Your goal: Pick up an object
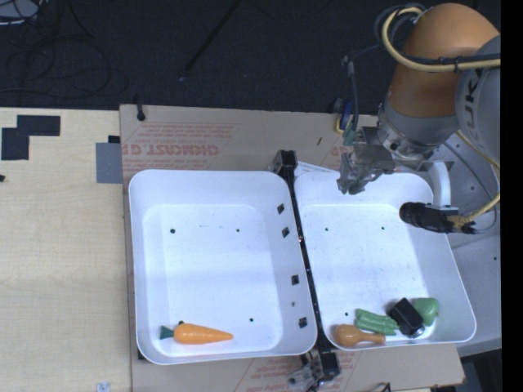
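White plastic walls hem in everything worth grabbing, and the nearest pieces lie along the front edges. In the left bin (147,219) a carrot (201,334) lies on its side by the near wall, green stub to the left, well apart from anything else; alone on open floor, it looks like the easier target.

In the right bin (445,260) a small heap sits in the near right corner: a tan pear (356,336), a green pod (376,322), a black block (406,316) and a green lump (426,307) behind it. They touch or overlap one another and press toward the wall, likely because the sloped sides gather loose things there. That crowding would make a clean two-finger pinch harder, since fingers coming down could catch a neighbour or the rim.

Between the bins runs a black divider (296,243) with clips, joining the two rims.

Farther back, the gripper (356,184) hangs over the far edge of the right bin, near its back left corner, well apart from the heap and farther yet from the carrot. Nothing shows between its tips; how wide they stand I cannot tell, as the dark metal blurs together. I judge the pick not yet begun: the arm (437,55) sits high and back, probably a pose that leaves both bins open to the camera.
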Robot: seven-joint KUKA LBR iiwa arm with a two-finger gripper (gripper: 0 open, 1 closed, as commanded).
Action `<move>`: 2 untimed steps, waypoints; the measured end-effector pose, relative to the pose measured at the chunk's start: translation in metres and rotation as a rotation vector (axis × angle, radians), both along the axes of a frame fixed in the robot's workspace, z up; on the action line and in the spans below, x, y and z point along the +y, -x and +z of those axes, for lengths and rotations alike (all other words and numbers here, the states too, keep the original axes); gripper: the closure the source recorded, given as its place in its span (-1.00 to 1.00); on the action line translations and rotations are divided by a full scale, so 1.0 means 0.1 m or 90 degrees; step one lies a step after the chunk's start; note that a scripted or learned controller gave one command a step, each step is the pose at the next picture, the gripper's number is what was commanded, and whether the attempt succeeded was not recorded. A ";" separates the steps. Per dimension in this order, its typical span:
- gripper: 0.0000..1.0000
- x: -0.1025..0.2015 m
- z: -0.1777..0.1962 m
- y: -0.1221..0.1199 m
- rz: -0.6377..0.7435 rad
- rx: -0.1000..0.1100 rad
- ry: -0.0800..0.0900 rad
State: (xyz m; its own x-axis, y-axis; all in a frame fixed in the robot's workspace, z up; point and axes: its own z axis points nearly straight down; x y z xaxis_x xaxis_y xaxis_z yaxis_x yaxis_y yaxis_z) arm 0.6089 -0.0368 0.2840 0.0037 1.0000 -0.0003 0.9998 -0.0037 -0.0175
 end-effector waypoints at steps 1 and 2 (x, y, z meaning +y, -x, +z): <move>1.00 0.03 0.68 -0.37 0.003 -0.014 0.000; 1.00 0.50 0.77 -0.35 0.005 -0.010 -0.001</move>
State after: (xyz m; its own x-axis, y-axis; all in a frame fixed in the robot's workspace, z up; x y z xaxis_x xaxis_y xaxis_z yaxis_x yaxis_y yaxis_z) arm 0.6440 0.0133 0.3605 -0.0044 1.0000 0.0009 1.0000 0.0044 -0.0012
